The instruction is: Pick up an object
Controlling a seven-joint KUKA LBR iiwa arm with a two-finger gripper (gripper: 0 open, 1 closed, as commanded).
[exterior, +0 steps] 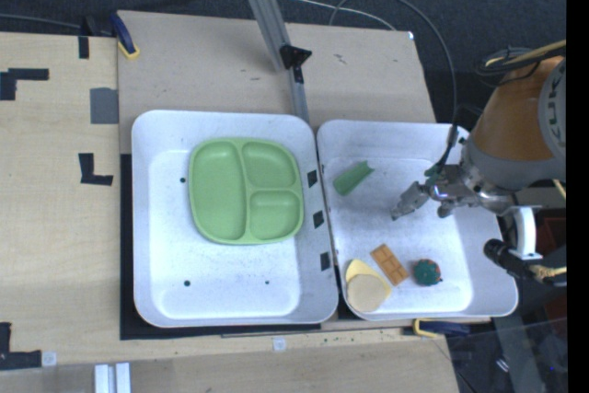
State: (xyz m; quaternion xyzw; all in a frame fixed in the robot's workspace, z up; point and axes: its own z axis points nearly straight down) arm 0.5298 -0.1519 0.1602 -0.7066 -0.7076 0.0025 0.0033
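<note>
Arm (515, 138) reaching left, gripper (409, 201) low over right bin (386, 143) (slanted).

Grey arm (515, 163) with orange band; dark metal wrist; black cable

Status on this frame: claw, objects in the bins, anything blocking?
Claw low over right bin, nothing visibly between its fingers. Green block, orange waffle piece, green ball, yellow piece all loose. Nothing blocking.
</note>
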